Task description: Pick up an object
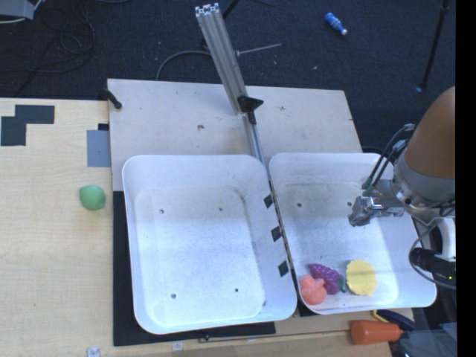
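Probably light, smooth plastic toys, the yellow piece [361, 277], purple piece [326, 274] and orange piece [313, 290] huddle in the right bin's [327, 171] near corner, best pinched across their width; the tool [360, 214] hangs above, grip state unclear.

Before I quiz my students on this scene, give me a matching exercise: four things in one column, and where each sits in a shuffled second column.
Things:
1. green ball
2. yellow object
3. blue object
4. pincer

Places:
a. on the dark floor beyond the bench
b. above the right bin
c. on the wooden surface left of the left bin
d. in the right bin's near corner, beside purple and orange objects

Pairs: 1-c, 2-d, 3-a, 4-b
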{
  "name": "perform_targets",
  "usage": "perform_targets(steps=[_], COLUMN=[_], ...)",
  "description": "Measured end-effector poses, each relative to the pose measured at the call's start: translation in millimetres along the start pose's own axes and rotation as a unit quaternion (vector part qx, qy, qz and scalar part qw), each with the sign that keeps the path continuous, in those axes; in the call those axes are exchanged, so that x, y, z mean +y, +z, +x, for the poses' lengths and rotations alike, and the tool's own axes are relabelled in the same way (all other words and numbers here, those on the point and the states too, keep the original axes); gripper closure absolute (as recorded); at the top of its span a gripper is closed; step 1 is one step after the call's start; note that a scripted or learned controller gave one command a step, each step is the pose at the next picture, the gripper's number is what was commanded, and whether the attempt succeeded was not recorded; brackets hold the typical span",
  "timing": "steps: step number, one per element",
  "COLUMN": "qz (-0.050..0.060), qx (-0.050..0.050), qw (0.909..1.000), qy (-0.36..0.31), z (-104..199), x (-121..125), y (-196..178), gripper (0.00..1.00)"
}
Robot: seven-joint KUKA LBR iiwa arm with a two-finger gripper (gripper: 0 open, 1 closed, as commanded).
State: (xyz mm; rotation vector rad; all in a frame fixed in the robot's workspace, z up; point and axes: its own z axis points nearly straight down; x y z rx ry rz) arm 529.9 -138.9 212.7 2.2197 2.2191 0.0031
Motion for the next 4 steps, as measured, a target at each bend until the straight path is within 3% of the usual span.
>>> perform_targets(steps=[1, 4], qz=[0.002, 0.002], qx=[0.001, 0.001], qw=[1.0, 1.0], qy=[-0.002, -0.002], z=[44, 195], x=[8, 67], y=[3, 2], gripper=[1.0, 1.0])
